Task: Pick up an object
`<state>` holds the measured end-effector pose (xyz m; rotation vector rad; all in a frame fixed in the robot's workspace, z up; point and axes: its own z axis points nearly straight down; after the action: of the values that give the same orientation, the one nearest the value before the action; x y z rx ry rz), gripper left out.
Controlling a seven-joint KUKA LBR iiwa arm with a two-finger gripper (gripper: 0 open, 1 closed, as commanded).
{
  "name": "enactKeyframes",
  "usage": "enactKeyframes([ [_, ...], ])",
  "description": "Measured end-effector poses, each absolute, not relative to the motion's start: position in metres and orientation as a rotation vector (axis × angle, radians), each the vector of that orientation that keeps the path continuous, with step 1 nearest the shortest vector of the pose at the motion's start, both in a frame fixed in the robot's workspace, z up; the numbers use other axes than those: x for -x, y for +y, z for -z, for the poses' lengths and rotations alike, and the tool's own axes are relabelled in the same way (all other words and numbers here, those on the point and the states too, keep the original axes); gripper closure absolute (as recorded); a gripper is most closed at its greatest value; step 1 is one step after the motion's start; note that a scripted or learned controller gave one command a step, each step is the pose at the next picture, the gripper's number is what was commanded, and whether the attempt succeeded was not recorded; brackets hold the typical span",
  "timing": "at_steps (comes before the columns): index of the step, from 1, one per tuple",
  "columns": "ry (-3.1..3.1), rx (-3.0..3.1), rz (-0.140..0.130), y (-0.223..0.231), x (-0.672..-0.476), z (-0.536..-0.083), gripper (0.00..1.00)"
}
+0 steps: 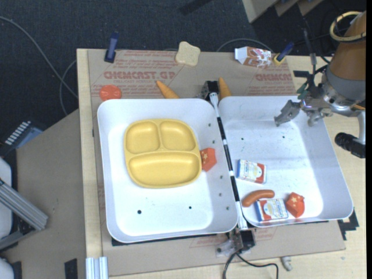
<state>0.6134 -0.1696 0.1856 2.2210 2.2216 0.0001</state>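
White right bin (325, 156): gripper (299, 112) hovers spread and empty over its far end, with carton (251, 171), sausage (257, 197) and red piece (296, 204) clustered well nearer the camera; tight packing risks a glancing, failed grasp.

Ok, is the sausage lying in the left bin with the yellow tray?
No, the sausage lies in the right bin, near its front edge beside the small cartons.

Arm: grey rounded wrist housing (347, 85) | orange band above it | gripper: grey metal two-finger gripper (299, 112), slim angular fingers | thin dark cables by wrist
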Motion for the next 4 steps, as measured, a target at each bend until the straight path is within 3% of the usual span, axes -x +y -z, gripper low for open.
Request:
enactKeyframes([
  [1,2.226,-2.222,0.001,-0.115,-0.646,-0.126,0.0],
  [2,2.22,-2.22,0.0,-0.213,-0.652,-0.099,0.0],
  [3,2.223,-2.221,0.0,-0.145,-0.572,-0.084,0.0],
  [4,2.217,-2.217,-0.002,-0.225,-0.667,-0.152,0.0],
])
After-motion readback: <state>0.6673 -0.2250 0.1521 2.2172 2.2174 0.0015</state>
